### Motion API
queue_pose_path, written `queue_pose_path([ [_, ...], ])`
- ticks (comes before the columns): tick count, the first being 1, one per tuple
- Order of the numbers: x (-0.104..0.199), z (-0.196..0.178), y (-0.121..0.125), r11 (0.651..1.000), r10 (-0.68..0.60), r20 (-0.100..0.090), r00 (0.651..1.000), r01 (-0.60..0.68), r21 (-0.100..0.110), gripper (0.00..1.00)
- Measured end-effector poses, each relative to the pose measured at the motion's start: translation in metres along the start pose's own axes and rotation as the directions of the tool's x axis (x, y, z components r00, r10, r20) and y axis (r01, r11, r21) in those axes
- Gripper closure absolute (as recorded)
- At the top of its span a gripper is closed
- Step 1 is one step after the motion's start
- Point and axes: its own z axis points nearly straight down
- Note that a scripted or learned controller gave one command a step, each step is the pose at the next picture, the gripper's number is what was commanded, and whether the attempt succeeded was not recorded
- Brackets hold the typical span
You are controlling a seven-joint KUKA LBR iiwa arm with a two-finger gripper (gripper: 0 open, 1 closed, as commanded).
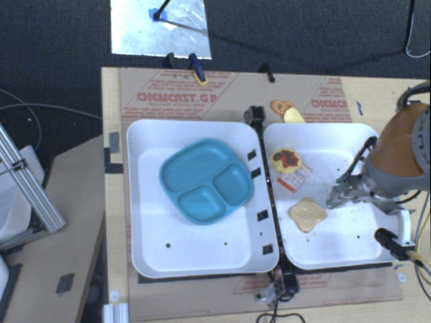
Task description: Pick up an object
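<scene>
The right bin (350, 140) holds a pale tan bread-like piece (308, 214) near its middle, a small round piece with red topping (286, 160) near its far left, and a flat orange-and-white packet (295, 179) just below that. My gripper (337, 198) hangs low over the right bin, just right of the tan piece and apart from it. The arm's grey body with its orange band (404, 147) covers the bin's right side.
The left bin (155, 247) holds a blue three-compartment plate (205, 180). A yellow piece (293, 116) and an orange piece (280, 106) lie on the cardboard behind the right bin. A black divider (264, 180) runs between the bins.
</scene>
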Motion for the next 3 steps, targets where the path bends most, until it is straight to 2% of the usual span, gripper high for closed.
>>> queue_pose_path([
  [1, -0.037, -0.002, -0.031, 1.0, 0.001, -0.007, 1.0, -0.001, -0.011, 1.0],
  [2, 0.009, -0.017, 0.005, 1.0, 0.0, -0.006, 1.0, 0.0, 0.006, 1.0],
  [3, -0.038, -0.01, -0.022, 1.0, 0.003, -0.007, 1.0, -0.003, 0.007, 1.0],
])
